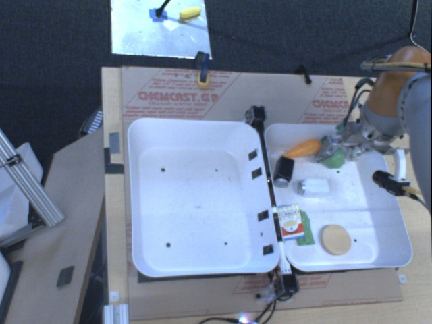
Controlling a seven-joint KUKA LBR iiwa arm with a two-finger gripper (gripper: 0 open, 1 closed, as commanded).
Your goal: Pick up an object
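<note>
The right bin (388, 248) holds several objects. An orange carrot (304, 148) lies at its far left, and a green object (333, 159) sits just right of it. My gripper (335, 147) hangs low over the green object's far side, close to the carrot's right end. A black cylinder (283, 169) lies by the bin's left wall. A white and silver piece (314, 186) rests in the middle. A small printed box on a green piece (292, 224) lies at the front left, with a round tan disc (335, 239) to its right.
The left bin (145, 248) stands beside the right one, with black clips along the shared wall (263, 181). The grey arm with its orange band (398, 86) comes in over the right bin's far right corner.
</note>
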